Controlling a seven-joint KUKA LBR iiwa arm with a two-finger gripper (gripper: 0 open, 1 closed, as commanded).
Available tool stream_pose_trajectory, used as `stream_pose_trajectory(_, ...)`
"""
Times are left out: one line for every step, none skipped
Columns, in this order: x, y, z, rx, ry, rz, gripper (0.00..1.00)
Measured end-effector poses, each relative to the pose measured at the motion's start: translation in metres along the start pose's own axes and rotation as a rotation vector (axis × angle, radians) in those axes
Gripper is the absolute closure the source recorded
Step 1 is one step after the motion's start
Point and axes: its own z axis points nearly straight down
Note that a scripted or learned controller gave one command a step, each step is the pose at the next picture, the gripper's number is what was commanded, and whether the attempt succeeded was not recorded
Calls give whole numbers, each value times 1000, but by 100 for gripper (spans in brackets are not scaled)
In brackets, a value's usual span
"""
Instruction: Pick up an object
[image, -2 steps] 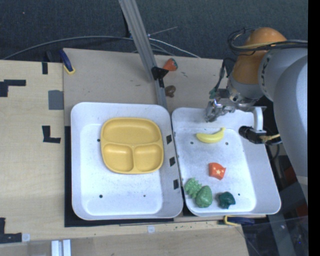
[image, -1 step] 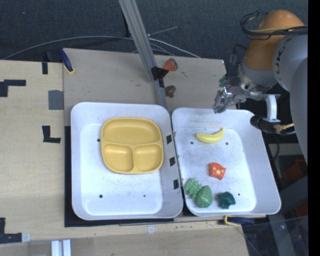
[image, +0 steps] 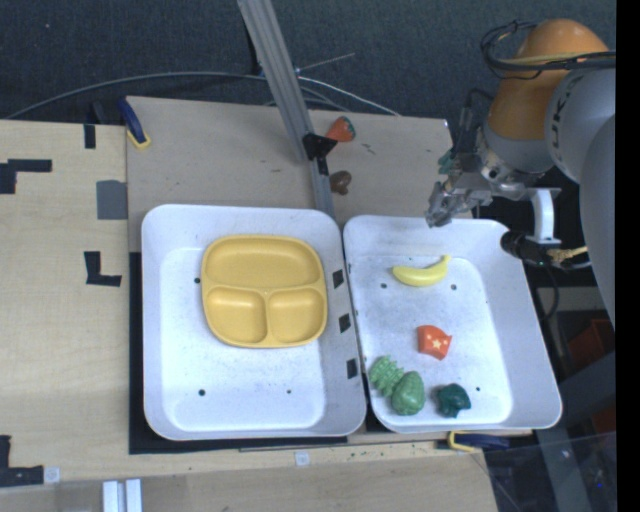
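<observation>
Gripper (image: 441, 213), finger state indiscernible and nothing seen held, hangs over right bin (image: 520, 330) far rim; nearest candidate, banana (image: 421, 271), lies just below it, flat and curved: risk that the fingers skid off it.

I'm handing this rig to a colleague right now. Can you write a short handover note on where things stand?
Gripper: hovers over the far edge of the right bin; nothing seen between its fingers, and I can't tell if they are open or shut.
Right bin: yellow banana nearest the gripper, red piece in the middle, green vegetable and dark green piece at the near edge.
Left bin: yellow divided plate.
Done: nothing picked yet.
Left: descend, grasp one object, lift. The banana looks the closest candidate.
</observation>
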Motion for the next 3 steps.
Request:
stream_pose_trajectory(49, 5, 3, 1, 1, -4, 100)
stream_pose_trajectory(105, 3, -12, -1, 2, -6, 100)
stream_pose_trajectory(151, 1, -20, 0, 2, -5, 100)
